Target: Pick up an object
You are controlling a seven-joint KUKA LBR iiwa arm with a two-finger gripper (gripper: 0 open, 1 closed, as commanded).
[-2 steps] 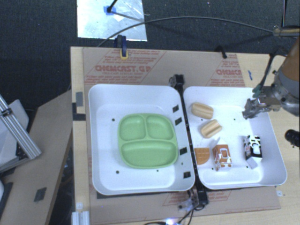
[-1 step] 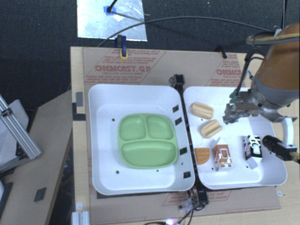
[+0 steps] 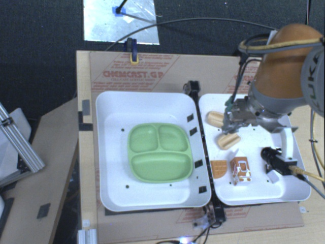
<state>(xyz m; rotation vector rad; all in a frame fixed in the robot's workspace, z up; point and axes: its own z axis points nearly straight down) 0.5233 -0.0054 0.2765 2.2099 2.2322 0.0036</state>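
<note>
Bins side by side: the left bin (image 3: pixel 109 136) carries a green divided plate (image 3: pixel 160 152) at its middle, while the right bin (image 3: pixel 299 187) holds two pale bread-like pieces (image 3: pixel 228 141) near its left wall, with a round brown cookie (image 3: pixel 219 169) and a small orange-and-white toy (image 3: pixel 240 170) toward the front edge. The gripper (image 3: pixel 234 122) hangs low between the two pale pieces, apparently in the approach-and-grasp step; whether its fingers are parted or closed cannot be told, and nothing is seen held. The next move seems to call for closing squarely on one piece, then lifting

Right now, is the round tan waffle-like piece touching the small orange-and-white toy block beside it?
Apart. The camera view shows a strip of white bin floor between the tan waffle piece and the orange-and-white block.
</note>
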